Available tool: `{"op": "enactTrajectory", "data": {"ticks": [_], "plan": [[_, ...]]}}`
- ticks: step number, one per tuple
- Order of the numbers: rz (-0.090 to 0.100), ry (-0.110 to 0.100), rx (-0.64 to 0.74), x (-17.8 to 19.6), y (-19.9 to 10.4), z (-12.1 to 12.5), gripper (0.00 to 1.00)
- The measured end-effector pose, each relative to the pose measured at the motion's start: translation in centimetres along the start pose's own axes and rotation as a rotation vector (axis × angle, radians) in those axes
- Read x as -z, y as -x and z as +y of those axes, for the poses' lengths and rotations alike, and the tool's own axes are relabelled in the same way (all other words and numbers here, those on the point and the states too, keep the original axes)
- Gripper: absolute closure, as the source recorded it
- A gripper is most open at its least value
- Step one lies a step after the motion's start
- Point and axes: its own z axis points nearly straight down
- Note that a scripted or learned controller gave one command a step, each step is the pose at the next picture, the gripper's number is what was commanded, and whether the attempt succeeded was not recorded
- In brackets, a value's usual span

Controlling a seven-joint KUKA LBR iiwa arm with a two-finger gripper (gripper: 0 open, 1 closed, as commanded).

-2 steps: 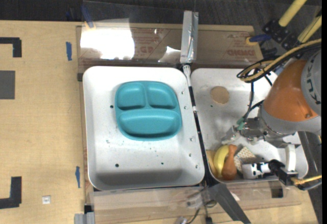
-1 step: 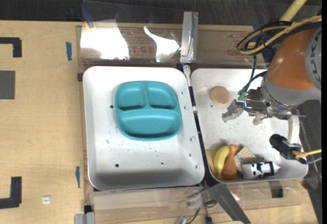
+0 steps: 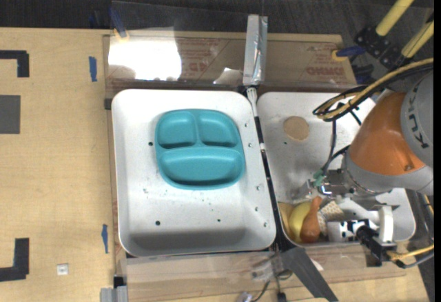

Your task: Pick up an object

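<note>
My gripper point(image 3: 329, 192) is low in the right bin point(image 3: 275, 111), near its front. Just below and left of it lie a yellow rounded object point(image 3: 296, 219) and an orange-brown elongated object point(image 3: 313, 223), touching each other in the bin's front left corner. A small beige textured piece point(image 3: 332, 209) lies right beside them, under the wrist. Something small and greenish point(image 3: 318, 178) shows at the gripper's left side. Farther back in the same bin rests a tan round disc point(image 3: 296, 128), apart from the gripper. The arm's body hides the bin's right part.
The left bin point(image 3: 138, 211) holds a teal divided plate point(image 3: 200, 147) in its middle. A clear upright panel point(image 3: 179, 52) and a metal post point(image 3: 253, 49) stand behind the bins. Yellow cables point(image 3: 344, 102) loop over the right bin's back.
</note>
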Motion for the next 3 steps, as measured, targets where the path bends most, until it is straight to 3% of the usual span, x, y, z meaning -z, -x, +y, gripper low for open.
{"op": "enactTrajectory", "data": {"ticks": [1,2,3], "plan": [[-0.003,0.009,-0.001,1.1,0.0,0.3,1.00],[0.001,0.001,0.074,11.2,-3.9,-0.1,1.00],[-0.001,0.000,0.304,22.7,-0.3,0.1,1.00]]}}
